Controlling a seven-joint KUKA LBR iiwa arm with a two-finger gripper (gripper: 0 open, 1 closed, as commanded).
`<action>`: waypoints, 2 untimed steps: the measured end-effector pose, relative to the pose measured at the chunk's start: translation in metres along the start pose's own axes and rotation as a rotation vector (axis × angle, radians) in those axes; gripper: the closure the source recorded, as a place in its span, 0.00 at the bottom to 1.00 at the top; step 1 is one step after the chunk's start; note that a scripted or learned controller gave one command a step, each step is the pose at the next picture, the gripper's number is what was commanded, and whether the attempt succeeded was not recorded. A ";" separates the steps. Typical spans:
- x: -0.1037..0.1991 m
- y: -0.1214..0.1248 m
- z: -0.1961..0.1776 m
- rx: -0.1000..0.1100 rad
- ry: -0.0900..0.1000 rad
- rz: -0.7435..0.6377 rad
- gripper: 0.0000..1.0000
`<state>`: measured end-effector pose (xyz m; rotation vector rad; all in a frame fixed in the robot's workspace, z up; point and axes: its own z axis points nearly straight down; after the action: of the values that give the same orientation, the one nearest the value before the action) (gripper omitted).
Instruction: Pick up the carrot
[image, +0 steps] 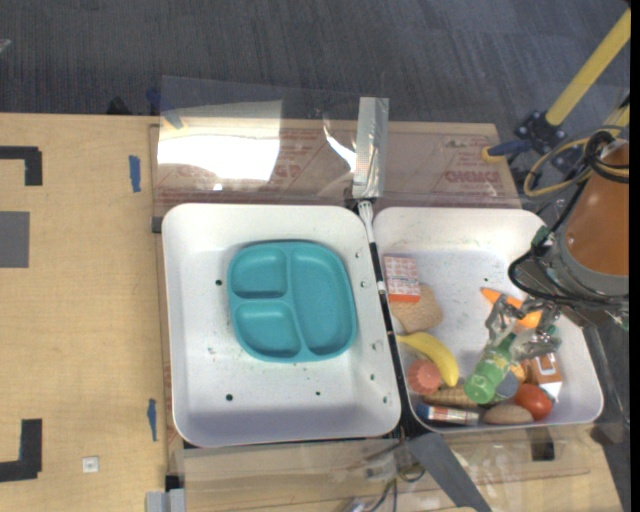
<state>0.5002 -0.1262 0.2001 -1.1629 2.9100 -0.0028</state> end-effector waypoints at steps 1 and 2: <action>0.013 -0.032 0.106 -0.001 -0.001 -0.170 1.00; 0.024 -0.115 0.055 0.005 0.001 -0.212 1.00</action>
<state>0.5624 -0.2256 0.1453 -1.4643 2.7698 -0.0112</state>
